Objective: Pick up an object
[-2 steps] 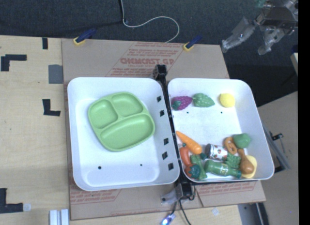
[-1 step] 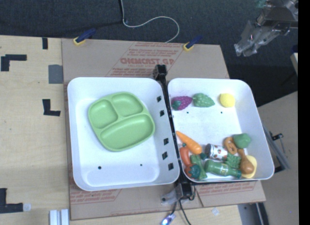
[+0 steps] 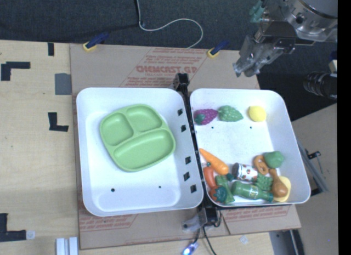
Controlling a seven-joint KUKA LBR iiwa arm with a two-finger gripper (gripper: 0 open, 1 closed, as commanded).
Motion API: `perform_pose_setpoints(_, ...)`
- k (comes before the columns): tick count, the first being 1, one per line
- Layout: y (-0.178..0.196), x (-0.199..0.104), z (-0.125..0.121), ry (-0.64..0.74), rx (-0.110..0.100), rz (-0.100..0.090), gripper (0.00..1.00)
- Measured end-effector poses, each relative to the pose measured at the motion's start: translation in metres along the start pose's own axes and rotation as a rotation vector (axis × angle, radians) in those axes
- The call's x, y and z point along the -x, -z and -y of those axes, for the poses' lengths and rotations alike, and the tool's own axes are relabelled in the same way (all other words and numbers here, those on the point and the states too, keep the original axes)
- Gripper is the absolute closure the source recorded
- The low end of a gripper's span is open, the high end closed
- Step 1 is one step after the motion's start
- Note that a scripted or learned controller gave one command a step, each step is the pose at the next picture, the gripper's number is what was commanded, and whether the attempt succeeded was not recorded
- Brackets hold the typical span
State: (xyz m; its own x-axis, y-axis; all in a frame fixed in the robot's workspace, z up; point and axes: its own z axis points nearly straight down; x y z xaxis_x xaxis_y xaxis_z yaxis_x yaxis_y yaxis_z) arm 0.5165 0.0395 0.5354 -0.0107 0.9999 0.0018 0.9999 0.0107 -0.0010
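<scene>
Cardboard sheeting covers the wooden tabletop (image 3: 33, 139), with a dark cloth along the top of the frame and a white cable (image 3: 164, 26) looping over it. At centre left sits the left bin (image 3: 90, 193), which carries a light green divided plate (image 3: 137, 137) turned at a slant; nothing else lies in it. A black hinge strip runs down the middle where the two bins meet.

Next comes the right bin (image 3: 285, 111), which holds the toy food. Along its upper edge lie a purple bunch of grapes (image 3: 205, 116), a green leafy piece (image 3: 230, 113) and a yellow lemon (image 3: 256, 113), each a little apart from the next. Toward the lower part, an orange carrot (image 3: 214, 162) lies with its long axis running from upper left to lower right, and beyond it a crowded heap fills the bin's lower right corner: a green bottle (image 3: 251, 191), a small dark can (image 3: 243, 171), a doughnut-like ring (image 3: 261, 166) and other pieces touching one another.

At the upper right of the frame the gripper (image 3: 248, 67) hangs above the cardboard, outside the bin's upper edge. Whether its fingers are spread or closed cannot be told from this angle, and nothing is seen held between them. Every object lies down-frame of it; the lemon and leafy piece are nearest, almost directly below in the picture, and standing apart they look easier to take than the heap.
</scene>
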Motion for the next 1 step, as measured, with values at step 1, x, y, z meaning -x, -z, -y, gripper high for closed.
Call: perform_pose_setpoints(1,-0.0919,-0.0262,0.0346,-0.006,-0.012,0.003,1.0)
